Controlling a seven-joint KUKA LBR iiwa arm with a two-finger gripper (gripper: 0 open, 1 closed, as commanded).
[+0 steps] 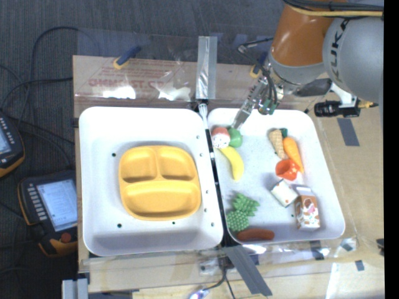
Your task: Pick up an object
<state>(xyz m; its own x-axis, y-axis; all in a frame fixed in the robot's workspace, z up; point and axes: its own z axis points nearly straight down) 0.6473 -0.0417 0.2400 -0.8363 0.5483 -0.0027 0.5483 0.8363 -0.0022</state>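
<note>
A: Banana (pixel 234 162) in right bin (pixel 324 167), near left wall, just below small green and white pieces (pixel 225 137).

B: Gripper (pixel 237 124)?

A: Low over those pieces, fingers hard to read; can't tell whether open or closed. Nothing visibly held.

B: Progress?

A: Probably early. Grasp and lift not yet done.

The grey arm (pixel 349 48) reaches over the right bin's (pixel 324 167) far edge, its pincer (pixel 239 122) slanting down into that bin's far-left corner.
</note>
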